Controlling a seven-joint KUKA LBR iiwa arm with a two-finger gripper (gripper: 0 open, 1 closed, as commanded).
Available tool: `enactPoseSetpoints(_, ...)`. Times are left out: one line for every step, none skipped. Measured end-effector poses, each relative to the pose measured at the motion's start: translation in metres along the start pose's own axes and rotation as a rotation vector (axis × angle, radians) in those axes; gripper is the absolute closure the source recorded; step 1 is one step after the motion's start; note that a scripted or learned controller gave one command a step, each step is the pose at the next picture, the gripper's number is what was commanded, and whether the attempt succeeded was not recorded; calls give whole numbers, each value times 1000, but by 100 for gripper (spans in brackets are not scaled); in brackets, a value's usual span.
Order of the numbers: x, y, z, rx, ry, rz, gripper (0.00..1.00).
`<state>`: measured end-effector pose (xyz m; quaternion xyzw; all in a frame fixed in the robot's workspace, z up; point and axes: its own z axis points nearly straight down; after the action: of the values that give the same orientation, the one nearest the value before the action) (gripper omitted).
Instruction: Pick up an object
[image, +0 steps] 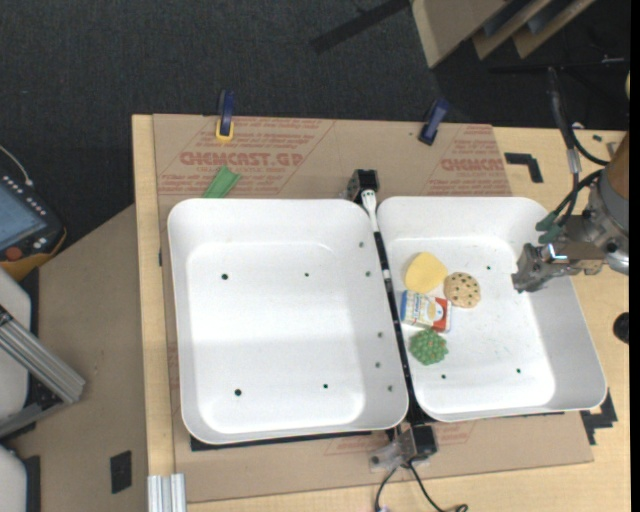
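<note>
Nearest the camera in the right bin (560, 385), a green lump (429, 347) lies at about six o'clock of a tight cluster near the bin's left wall. Just beyond it sits a small carton (425, 311), with a cookie (462, 289) at three o'clock and a yellow piece (425, 270) at twelve. Any of them could serve as the pick. The gripper (527, 276) hangs at the cluster's three o'clock, apart from it, probably poised for an approach; whether it is released or clenched I cannot tell. The left bin (270, 320) lies alongside.
</note>
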<state>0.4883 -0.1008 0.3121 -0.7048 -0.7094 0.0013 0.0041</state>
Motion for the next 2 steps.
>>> enactPoseSetpoints(80, -8, -30, -12, -2, -4, 100)
enactPoseSetpoints(98, -8, -12, -4, -3, 4, 100)
